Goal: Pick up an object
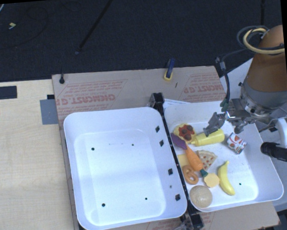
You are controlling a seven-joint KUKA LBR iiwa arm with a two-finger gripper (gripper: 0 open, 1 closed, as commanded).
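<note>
Camera view
Progress: you see nothing lifted yet; the grasp and lift are left.
Gripper [220,123]: fingers apart, just above the right end of the yellow bottle [209,138].
Right bin [271,185]: left of the bottle lie a carrot [193,159], banana [225,178], pretzel [190,175] and more toy food.
Left bin [80,143]: bare floor.

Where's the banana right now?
The banana lies in the right-hand bin, toward its near edge, just right of a small yellow block and below a waffle piece.
</note>
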